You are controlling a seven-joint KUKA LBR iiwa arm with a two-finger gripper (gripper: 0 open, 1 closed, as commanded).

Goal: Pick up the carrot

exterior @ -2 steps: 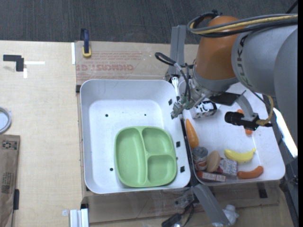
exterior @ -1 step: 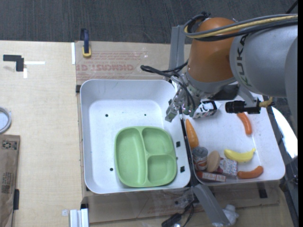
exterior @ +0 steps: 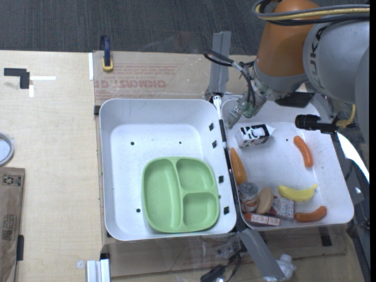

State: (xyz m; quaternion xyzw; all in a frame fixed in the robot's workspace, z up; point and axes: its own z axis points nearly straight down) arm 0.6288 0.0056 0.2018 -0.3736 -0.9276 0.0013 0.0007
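Cardboard sheet [exterior: 154, 75] behind left bin, red print mirrored/upside down, partly legible, approx "CHOMCH", brown paper bag [exterior: 10, 207] at left edge w/ recycling-type symbol, small carton [exterior: 255, 134] in right bin, black-white graphic, text illegible

carrot [exterior: 238, 165] (orange) by bin wall, claw [exterior: 244, 109] above

The carrot [exterior: 237, 165], orange and tapered, lies flat and lengthwise in the right bin [exterior: 329, 157], against its left wall, its lower end just above a can [exterior: 248, 191].
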